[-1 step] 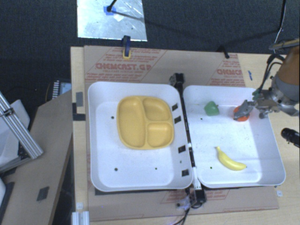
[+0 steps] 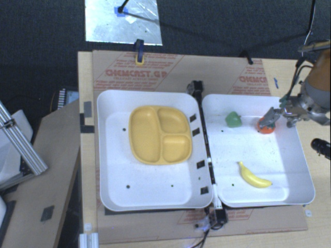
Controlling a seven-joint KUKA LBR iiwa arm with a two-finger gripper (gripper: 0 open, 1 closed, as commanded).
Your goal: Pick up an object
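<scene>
My grey two-finger gripper (image 2: 270,119) hangs over the upper right part of the right-hand shallow white bin (image 2: 289,190), reaching in from the right edge of the view, with the grey arm and its orange band (image 2: 319,71) behind it. Directly under the gripper lies a small orange-red round object (image 2: 266,128), partly hidden by my fingers, so that I see only its lower rim; the gripper sits right upon or just above it, and I cannot tell whether it touches. Nor can I tell how far my gripper stands open, or whether it has hold of anything: the view is too small and too blurred there. Just to the left of the gripper, in the same bin, rests a small green rounded object (image 2: 234,119), near but apart from the orange-red one. Lower in that bin, well apart from the gripper, lies a yellow banana (image 2: 254,176), slanting down to the right. The left-hand white bin (image 2: 111,154) carries a yellow three-compartment plastic plate (image 2: 159,135). Both bins sit side by side on a sheet of brown printed cardboard (image 2: 139,71) upon the desk (image 2: 85,66).
</scene>
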